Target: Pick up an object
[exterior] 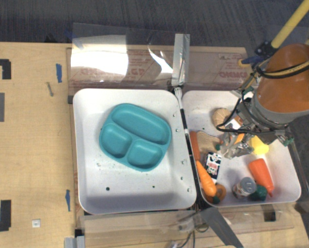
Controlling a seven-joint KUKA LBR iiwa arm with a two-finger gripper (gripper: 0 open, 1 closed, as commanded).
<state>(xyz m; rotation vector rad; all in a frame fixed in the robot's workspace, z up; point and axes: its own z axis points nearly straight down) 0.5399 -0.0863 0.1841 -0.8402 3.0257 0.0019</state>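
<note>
Over the right bin, arm from the right, wrist down, gripper low among toys, jaws' state unclear.

Probably a robotics lab: taped plywood bench, two white bins, grey carpet.

Arm enters from the right edge, upper part of view, angled down and leftward. Broad orange band fills the wrist area, grey collar just below it. Black and yellow cables loop around the wrist's left side. Gripper hangs below the collar, pointing down and slightly left; metal fingers small, cluttered, partly blurred. Finger spacing unreadable. Nothing visibly clamped between them from this angle.
</note>
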